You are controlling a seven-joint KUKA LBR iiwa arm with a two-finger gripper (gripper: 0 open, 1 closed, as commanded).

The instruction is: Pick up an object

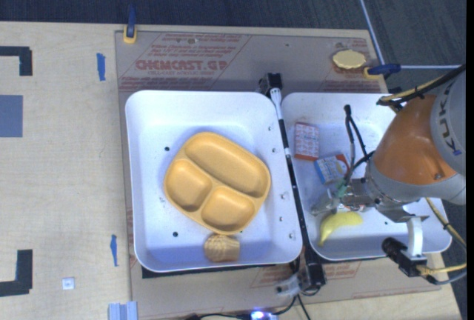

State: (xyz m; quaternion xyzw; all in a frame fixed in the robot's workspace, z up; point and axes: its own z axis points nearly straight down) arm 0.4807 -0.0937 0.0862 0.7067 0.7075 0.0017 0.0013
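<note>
The right bin holds a yellow banana-shaped toy near its front left corner. A red-and-white packet lies toward the back, and a blue-and-clear packet sits between the two. My gripper reaches down into this bin, just behind and above the banana toy and right at the front end of the blue packet. The orange wrist band and grey arm cover the right half of the bin. I see nothing lifted off the bin floor.
In the left bin lies a yellow three-compartment plate, with a small tan waffle-textured piece at the front wall. A tan disc rests on the cardboard behind the right bin. Black cables trail by the wrist.
</note>
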